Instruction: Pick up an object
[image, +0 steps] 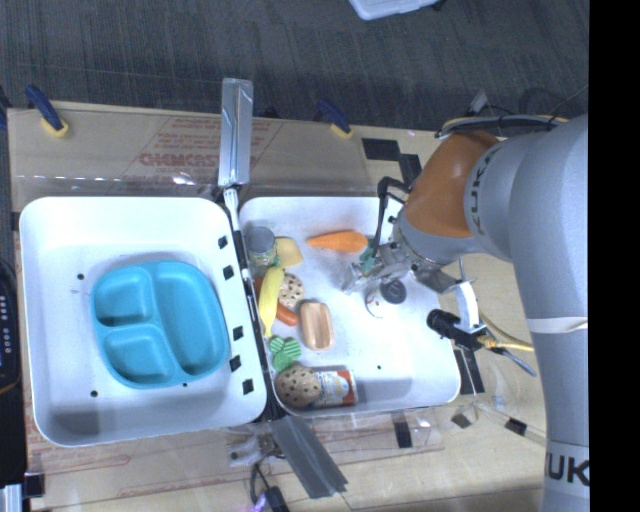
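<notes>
My gripper (372, 276) hangs low over the middle of the right bin (420, 365), just below an orange carrot (338, 241). Nothing shows between its fingers. Along the bin's left side lie a yellow banana (269, 293), a tan hot-dog bun (316, 325), a round cookie (290, 291), a green toy (284, 351), a small grey can (260, 243) and a red-labelled can (332, 386) beside another cookie (295, 384).
The left bin (60, 240) holds a blue divided tray (160, 322). A metal divider bar (235, 130) stands at the back between the bins. The grey arm with its orange band (450, 190) covers the right bin's far right corner.
</notes>
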